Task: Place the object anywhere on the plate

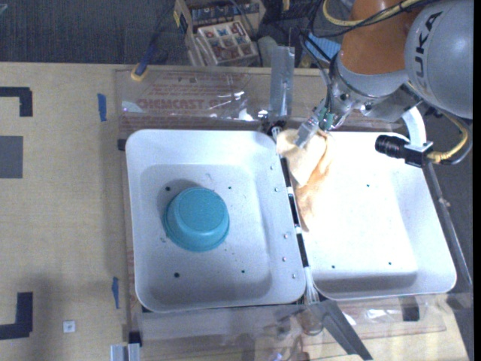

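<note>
The arm [443,43] is showing a rounded grey shell with dark "KUKA" lettering running down its side. An orange band [379,10] is sitting above the wrist, glossy and curved. Yellow and black cables [353,13] are looping around the band. A silver-grey wrist ring [368,81] is sitting below the orange. The gripper [312,130] is showing thin grey metal with small green parts. A black cylinder [398,147] is sticking out beside a white curved bracket [413,122].
</note>
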Available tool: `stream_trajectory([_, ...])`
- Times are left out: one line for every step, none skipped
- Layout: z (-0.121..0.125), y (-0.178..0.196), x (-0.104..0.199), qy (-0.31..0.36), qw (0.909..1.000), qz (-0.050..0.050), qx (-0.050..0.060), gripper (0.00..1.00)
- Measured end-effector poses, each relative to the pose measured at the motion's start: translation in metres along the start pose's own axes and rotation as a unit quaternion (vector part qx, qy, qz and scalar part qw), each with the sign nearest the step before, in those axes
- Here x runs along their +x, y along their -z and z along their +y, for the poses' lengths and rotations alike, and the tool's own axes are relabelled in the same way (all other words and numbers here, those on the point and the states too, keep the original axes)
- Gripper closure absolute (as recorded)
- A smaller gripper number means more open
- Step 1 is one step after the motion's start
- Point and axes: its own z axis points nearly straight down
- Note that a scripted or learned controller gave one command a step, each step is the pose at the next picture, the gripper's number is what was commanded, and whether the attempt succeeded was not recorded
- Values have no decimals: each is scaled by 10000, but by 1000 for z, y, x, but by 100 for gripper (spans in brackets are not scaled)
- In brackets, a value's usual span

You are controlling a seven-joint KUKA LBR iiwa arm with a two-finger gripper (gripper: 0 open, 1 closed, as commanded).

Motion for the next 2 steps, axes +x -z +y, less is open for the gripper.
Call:
stream_trajectory([35, -11, 38, 1985, 9801, 23, 8, 100])
stream_trajectory([60, -17, 74, 3882, 9216, 24, -2, 100])
